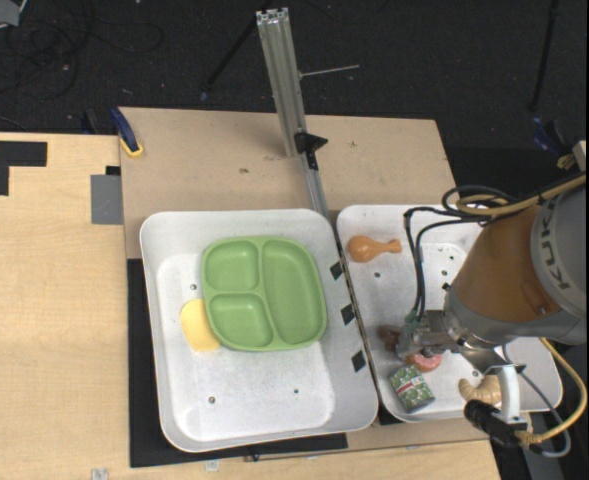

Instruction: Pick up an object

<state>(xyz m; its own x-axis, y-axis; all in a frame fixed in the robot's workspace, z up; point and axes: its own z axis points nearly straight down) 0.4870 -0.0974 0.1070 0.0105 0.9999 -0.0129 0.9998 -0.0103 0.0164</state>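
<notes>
- Dark floor with cables lies beyond the far edge of the worktop; a pale wooden panel covers its left part, and a metal post stands at the far edge.
- Left bin: carries a green divided tray toward its far side, with a yellow object tucked against the tray's left edge, partly under it.
- Right bin: an orange pear-shaped object near its far-left corner; a small green packet near its near edge; a reddish object just beside the packet on the far side.
- Arm: grey and orange, reaching in from the right edge of the worktop, its wrist low over the right bin.
- Tool: down among the items near the middle of the right bin, close above the reddish object. The wrist blocks the tips, so I cannot tell how the tool is set, nor whether anything is caught in it.
- Likely target, as a judgement: the reddish object or the green packet, both close to the tool.
- Risk 1: the two items lie near each other, so a closing tool could catch one edge and nudge the other aside, ending with nothing held.
- Risk 2: the packet looks flat and thin; a grasp from above may slide over it.
- Risk 3: the reddish object looks small and rounded, and may squirt out sideways when pinched.
- Risk 4: cables trailing from the wrist hang over the bin's far part and could brush the pear-shaped object on lift.
</notes>
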